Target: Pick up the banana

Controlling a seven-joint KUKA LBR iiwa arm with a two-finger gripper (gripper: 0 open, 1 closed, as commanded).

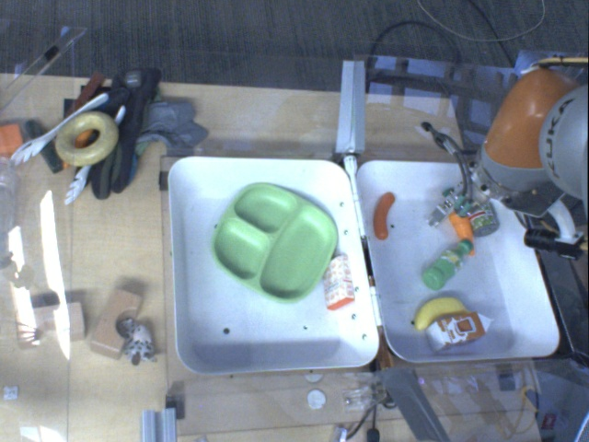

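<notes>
Table [230, 132] carries two white bins side by side. Left bin [193, 339] holds a green divided plate [276, 240] at centre and a small white packet [339, 282] against its right wall. Right bin [525, 330] holds an orange sausage [383, 215] at upper left, a green bottle [448, 263] at centre, and the banana [436, 309] near the front edge, touching a brown-and-white carton [457, 329]. Gripper [460, 212] sits over the right bin's upper area, above the bottle, well apart from the banana; whether its jaws are wide or narrow cannot be told.
</notes>
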